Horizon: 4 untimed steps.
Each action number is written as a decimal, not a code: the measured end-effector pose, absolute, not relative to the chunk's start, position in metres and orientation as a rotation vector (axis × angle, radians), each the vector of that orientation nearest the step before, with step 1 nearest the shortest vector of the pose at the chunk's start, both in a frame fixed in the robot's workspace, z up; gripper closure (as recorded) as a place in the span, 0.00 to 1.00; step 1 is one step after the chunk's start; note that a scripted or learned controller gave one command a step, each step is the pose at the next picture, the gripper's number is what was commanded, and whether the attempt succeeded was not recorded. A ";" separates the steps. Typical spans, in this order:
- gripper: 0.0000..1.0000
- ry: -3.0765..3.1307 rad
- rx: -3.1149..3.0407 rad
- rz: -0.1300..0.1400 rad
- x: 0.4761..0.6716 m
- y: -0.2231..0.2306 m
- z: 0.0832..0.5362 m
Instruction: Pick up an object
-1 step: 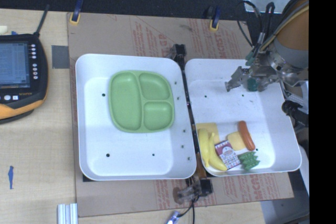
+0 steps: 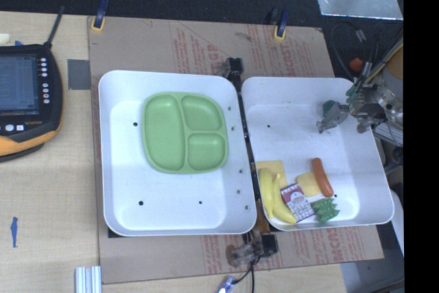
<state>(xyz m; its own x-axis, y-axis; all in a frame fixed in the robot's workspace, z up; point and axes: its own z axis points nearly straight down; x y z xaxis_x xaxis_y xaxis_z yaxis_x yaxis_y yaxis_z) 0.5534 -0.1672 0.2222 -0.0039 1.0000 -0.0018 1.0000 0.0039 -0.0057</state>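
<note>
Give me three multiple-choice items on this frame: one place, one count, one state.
1. Where does the green plate lie?
A. left bin
B. right bin
C. on the cardboard outside the bins

2. How many compartments does the green plate have?
A. two
B. three
C. five

3. Where is the tool relative to the toy food?
A. pressed onto the banana
B. above the right bin's far part, apart from the food
C. over the left bin

Answers:
1 A, the plate sits inside the left bin.
2 B, one long section and two smaller ones.
3 B, the banana, hot dog and the rest cluster at the right bin's near edge.
</note>
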 end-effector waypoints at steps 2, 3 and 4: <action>1.00 -2.228 -2.211 0.008 0.525 -0.185 0.101; 1.00 -2.228 -2.212 0.004 0.546 -0.113 0.168; 1.00 -2.226 -2.214 0.003 0.547 -0.053 0.212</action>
